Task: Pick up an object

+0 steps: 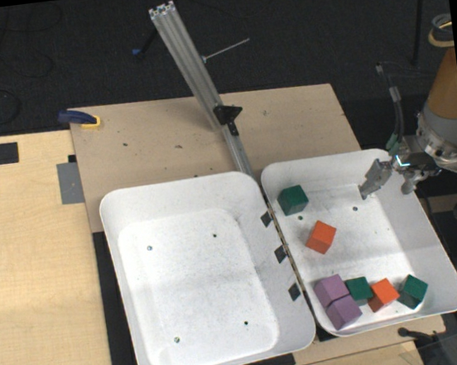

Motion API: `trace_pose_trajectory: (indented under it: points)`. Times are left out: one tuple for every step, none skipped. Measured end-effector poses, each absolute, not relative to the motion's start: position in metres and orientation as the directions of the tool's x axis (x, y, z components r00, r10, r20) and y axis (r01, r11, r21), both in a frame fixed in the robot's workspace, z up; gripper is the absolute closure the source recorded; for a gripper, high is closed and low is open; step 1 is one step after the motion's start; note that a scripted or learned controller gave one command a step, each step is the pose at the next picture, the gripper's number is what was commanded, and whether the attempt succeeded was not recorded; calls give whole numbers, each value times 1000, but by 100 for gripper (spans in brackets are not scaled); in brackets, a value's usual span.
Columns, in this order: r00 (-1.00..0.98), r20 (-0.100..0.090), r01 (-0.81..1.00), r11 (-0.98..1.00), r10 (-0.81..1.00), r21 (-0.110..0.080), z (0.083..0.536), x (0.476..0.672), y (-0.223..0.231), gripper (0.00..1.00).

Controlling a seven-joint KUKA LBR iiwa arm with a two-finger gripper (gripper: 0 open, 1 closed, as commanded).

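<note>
- The objects to pick lie in the right bin [437, 242], all resting on its white floor.
- A green cube [292, 199] sits near the bin's upper left corner, alone.
- An orange cube [321, 237] lies a little below and to the right of it, tilted on a corner-wise angle, apart from everything else.
- Along the bin's near edge is a cluster: a purple block [337, 301], the largest, on the left; a small dark green block [359, 289] just beside it; a small orange block [382, 292] touching or nearly touching that; and a green block [412, 290] at the right end, close to the bin's rim.
- The pincer [386, 173] hangs over the upper right part of the right bin, well apart from all the blocks; one grey finger [372, 179] slants down to the left, and its jaws stand spread with nothing between them.
- The arm comes in from the right, its orange band [444, 90] above the grey wrist.
- The left bin [125, 224] lies just beside the right one, joined by black clips [280, 253] along the shared rim.
- Both bins sit on the wooden bench [157, 145]; a slanted aluminium rail [196, 73] rises from behind them.
</note>
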State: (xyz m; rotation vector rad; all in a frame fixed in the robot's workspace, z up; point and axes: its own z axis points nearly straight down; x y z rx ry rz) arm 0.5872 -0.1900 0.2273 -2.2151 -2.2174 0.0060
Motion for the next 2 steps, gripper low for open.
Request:
trace_pose_trajectory:
  points:
    - [-2, 1, 1000, 2, 1000, -3, 230, 588, -190, 0]
    - [1, 2, 1000, -1, 1000, -9, 167, 588, -195, 0]
